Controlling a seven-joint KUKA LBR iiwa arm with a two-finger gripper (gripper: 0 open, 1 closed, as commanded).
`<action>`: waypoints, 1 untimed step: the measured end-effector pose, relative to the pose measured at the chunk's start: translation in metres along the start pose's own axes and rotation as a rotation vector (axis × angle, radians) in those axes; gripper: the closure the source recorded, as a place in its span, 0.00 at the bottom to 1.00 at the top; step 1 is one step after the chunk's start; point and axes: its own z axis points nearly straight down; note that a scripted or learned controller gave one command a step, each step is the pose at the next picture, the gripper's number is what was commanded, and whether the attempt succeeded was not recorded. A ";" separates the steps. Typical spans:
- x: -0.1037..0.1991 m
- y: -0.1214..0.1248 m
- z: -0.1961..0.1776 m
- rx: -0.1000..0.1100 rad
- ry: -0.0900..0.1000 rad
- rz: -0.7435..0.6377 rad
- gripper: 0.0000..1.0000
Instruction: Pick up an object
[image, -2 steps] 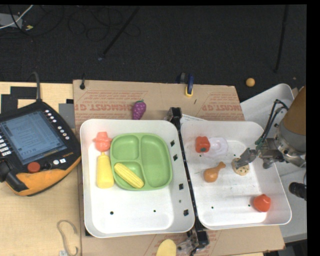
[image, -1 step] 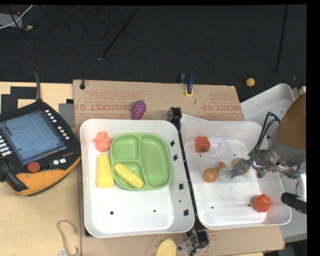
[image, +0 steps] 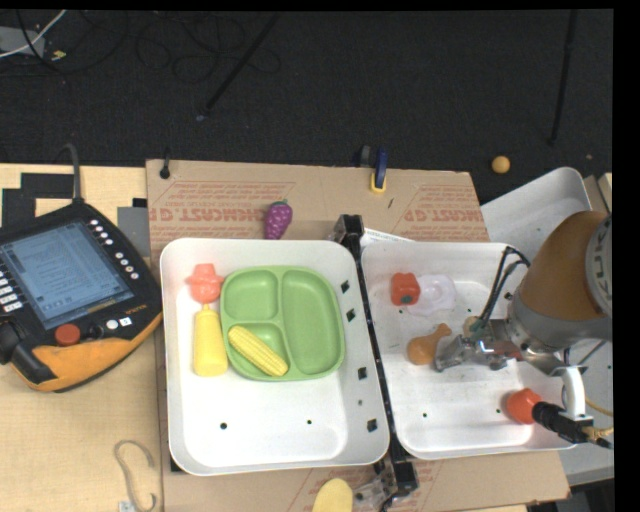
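In the right bin (image: 450, 425) my gripper (image: 452, 352) reaches in from the right and sits low, right beside a tan-brown toy piece (image: 426, 346) on its left. An orange-red toy (image: 404, 289) lies further back in that bin, next to a clear plastic piece (image: 437, 292). A red toy (image: 520, 404) sits near the bin's front right corner. The left bin (image: 260, 425) holds a green divided plate (image: 318, 345), a corn cob (image: 258, 350) on it, a yellow bottle-shaped toy (image: 208, 342) and a pink-orange toy (image: 204, 283).
A purple grape toy (image: 278, 218) lies on the cardboard behind the left bin. A teach pendant (image: 65, 285) rests at the left. A yellow object (image: 333, 495) sits at the front edge. A divider ridge (image: 362, 340) separates the bins.
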 end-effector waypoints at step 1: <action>0.000 0.000 -0.001 -0.004 -0.001 0.007 0.00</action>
